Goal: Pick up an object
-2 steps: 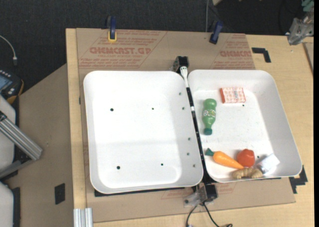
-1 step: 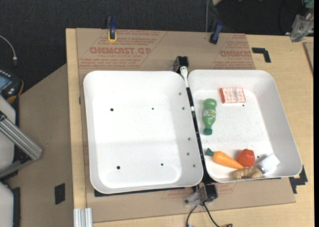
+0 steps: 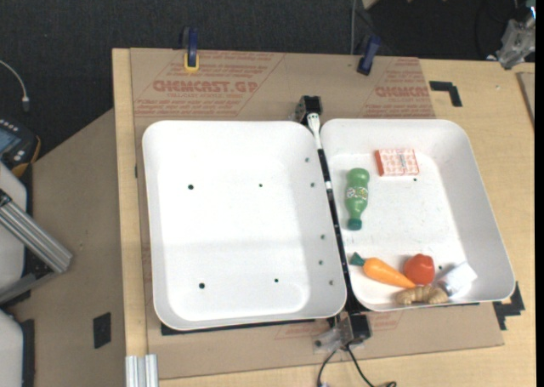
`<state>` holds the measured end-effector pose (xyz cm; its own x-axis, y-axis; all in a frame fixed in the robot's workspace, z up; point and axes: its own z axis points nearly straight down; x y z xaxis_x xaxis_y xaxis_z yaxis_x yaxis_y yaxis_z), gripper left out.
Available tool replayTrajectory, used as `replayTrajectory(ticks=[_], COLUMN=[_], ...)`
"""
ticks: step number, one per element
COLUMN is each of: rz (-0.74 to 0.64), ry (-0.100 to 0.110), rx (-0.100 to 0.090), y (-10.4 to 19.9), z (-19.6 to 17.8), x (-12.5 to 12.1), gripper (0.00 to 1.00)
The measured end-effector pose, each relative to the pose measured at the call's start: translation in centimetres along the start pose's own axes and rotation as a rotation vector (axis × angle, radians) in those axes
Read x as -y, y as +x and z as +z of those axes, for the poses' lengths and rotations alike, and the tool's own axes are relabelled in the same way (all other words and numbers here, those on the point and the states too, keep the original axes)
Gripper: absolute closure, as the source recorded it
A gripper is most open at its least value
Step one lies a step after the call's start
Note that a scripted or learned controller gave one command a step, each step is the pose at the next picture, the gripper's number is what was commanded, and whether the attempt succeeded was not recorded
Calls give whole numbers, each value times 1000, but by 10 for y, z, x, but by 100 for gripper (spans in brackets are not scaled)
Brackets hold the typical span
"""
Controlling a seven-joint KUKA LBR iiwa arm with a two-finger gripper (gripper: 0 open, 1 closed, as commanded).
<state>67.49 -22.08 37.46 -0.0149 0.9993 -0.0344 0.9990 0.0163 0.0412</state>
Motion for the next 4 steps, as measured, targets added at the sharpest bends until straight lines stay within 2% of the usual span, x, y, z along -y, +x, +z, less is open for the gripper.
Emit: replayTrajectory(ticks=[4], rz=[-5], ry=[-18], rx=[13], y=[-1], z=[-44], x=[-5], gripper=[100])
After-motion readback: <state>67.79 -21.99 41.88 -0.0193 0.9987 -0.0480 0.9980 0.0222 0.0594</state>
